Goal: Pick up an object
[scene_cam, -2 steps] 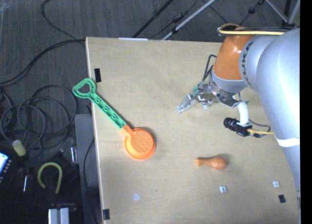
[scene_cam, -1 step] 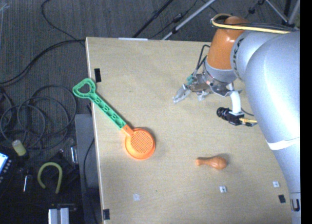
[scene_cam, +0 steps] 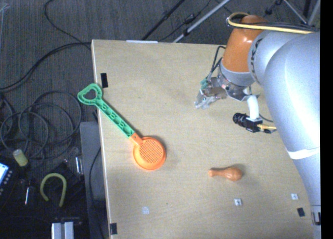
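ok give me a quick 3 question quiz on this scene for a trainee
1. True or false: the gripper is touching the strainer.
2. Which lies nearer the gripper: A) the strainer, B) the orange pear-shaped toy?
3. What colour is the strainer's handle?

Key: 1 false, it is apart, above bare board. 2 B. 3 green.

A green-handled orange strainer (scene_cam: 130, 134) and an orange pear-shaped piece (scene_cam: 227, 173) lie apart on the bench (scene_cam: 171, 71).
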`<action>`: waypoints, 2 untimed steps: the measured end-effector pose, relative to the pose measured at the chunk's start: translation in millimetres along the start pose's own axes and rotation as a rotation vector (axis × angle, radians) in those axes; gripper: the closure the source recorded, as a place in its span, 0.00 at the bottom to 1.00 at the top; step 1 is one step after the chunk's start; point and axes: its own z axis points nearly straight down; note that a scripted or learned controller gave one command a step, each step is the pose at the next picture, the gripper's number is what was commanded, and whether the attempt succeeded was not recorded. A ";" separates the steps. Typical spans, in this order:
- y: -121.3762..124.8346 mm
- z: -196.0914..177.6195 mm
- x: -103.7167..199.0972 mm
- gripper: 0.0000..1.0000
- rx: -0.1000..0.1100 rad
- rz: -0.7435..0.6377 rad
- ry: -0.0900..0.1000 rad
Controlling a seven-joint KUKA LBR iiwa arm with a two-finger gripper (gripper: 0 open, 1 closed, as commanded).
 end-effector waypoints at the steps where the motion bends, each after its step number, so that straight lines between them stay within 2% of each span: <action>1: -0.1 0.0 -0.1 0.00 0.000 0.000 -0.001; 2: -0.2 -8.9 -0.2 1.00 0.001 0.000 -0.002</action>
